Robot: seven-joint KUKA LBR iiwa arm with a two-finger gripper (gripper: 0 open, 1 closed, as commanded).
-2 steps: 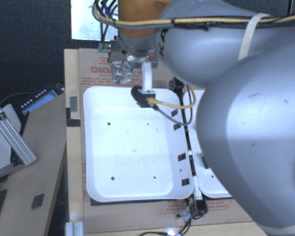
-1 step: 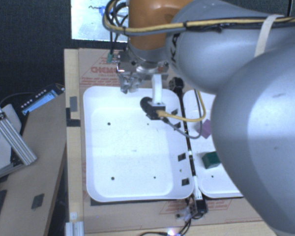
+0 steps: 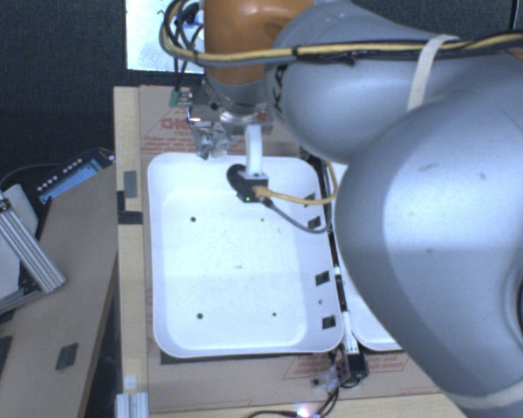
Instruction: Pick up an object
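Note:
My gripper hangs below the orange wrist band, over the far edge of the left white bin. Just under it, above the bin's back part, is a small dark piece with a green light and a yellow cable running off to the right. It looks like part of the arm's own hardware rather than a loose object. The left bin's floor shows a few small dark dots.
The big grey arm covers the right half of the view and most of the right bin, of which a front-left sliver shows. Cardboard borders the bins. A metal rail and a dark device lie at the left.

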